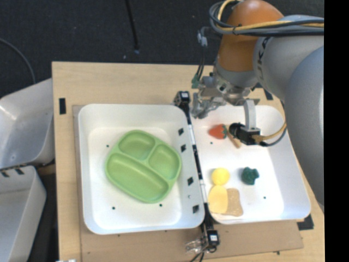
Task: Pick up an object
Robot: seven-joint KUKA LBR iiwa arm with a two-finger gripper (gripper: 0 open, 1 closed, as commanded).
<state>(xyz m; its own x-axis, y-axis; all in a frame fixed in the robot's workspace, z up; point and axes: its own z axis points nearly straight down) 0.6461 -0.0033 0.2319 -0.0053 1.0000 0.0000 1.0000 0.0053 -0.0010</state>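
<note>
My gripper (203, 108) hangs over the far left corner of the right bin (272, 201), close to the divider between the two bins. A small red and orange toy (217, 131) lies just below and right of it, apart from it. Nearer the front lie a yellow ball (220, 176), a dark green toy (250, 175), and a yellow slice (218, 200) resting against a tan slice (235, 202). Nothing shows in the gripper.
A green divided plate (143, 165) lies in the left bin (92, 212). A black part with cables (244, 133) hangs off the wrist beside the red toy. The grey arm and its orange band (245, 31) cover the right bin's far right side.
</note>
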